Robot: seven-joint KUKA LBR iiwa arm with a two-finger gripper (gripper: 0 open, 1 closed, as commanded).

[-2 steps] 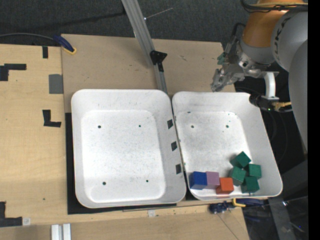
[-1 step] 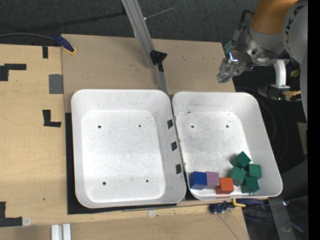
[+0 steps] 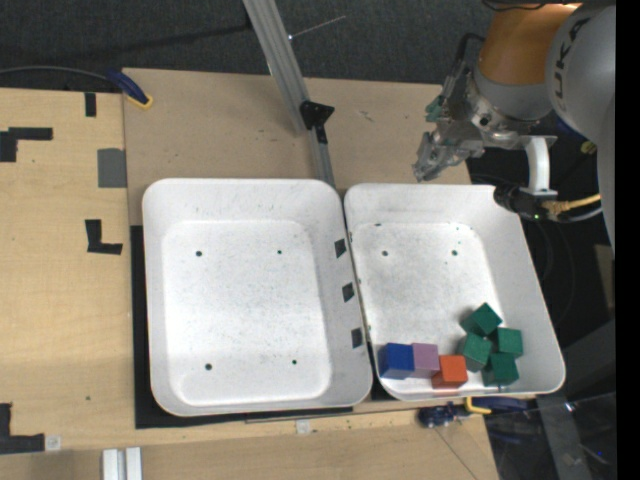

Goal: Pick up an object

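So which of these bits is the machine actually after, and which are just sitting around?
For the job:
- gripper, above the right bin's far rim
- blue block
- lilac block
- orange block
- green blocks
- right bin, holding all the blocks at its near end

Just lying about:
- left bin
- metal bar
- black tape marks

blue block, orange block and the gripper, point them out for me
blue block [image 3: 398, 357], camera view, its top face
orange block [image 3: 453, 369], camera view, its top face
gripper [image 3: 432, 163], camera view, its lower tip
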